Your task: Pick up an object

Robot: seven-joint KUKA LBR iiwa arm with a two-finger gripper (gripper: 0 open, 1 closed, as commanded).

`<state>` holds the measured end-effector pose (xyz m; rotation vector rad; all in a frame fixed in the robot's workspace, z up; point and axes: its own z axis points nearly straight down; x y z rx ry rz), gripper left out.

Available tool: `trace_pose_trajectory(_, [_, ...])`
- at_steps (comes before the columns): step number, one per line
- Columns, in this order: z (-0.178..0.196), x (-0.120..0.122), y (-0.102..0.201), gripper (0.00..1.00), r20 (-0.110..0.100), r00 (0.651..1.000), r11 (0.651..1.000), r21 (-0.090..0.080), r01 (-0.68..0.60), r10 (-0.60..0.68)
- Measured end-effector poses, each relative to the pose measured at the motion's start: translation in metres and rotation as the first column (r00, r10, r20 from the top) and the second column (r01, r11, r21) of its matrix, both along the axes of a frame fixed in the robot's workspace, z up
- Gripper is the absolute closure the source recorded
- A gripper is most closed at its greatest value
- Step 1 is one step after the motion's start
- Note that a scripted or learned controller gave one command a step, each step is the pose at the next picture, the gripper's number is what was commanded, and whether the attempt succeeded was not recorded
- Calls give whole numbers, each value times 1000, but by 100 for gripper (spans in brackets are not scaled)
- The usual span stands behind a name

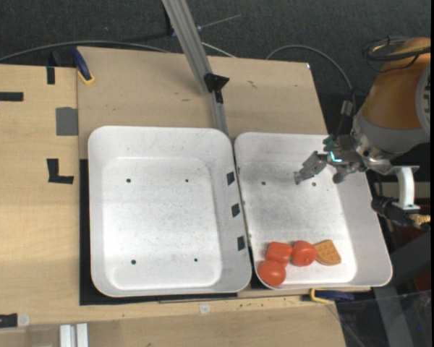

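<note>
We see the gripper (320,166) over the upper part of the right bin (289,215), near its right wall, arm coming in from the right edge. The orange band and grey wrist sit just above and right of it. Its fingers look slightly spread, one pointing down-left over the bin floor, and we see nothing between them; at this resolution that's our best read.

The objects are at the bottom of the right bin, well apart from the gripper: three red tomato-like pieces (283,259) clustered and touching one another, one of them lower left against the bin's front-left corner. Just beside them on the right lies an orange-tan cracker-shaped piece (328,252), touching or nearly touching the rightmost red one.

We also note the left bin (159,208) next to it, touching along the middle divider, and a grey metal pole (192,38) slanting in from the top toward the bins' junction.
</note>
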<state>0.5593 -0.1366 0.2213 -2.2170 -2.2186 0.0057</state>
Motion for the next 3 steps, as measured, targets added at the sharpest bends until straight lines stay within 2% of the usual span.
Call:
trace_pose_trajectory(1, [3,1,0,0,5,1000,1000,-1,-1,1])
trace_pose_trajectory(2, [-61,4,-1,0,-1,1000,1000,-1,0,0])
trace_pose_trajectory(3, [-114,-3,8,0,-1,1000,1000,0,-1,1])
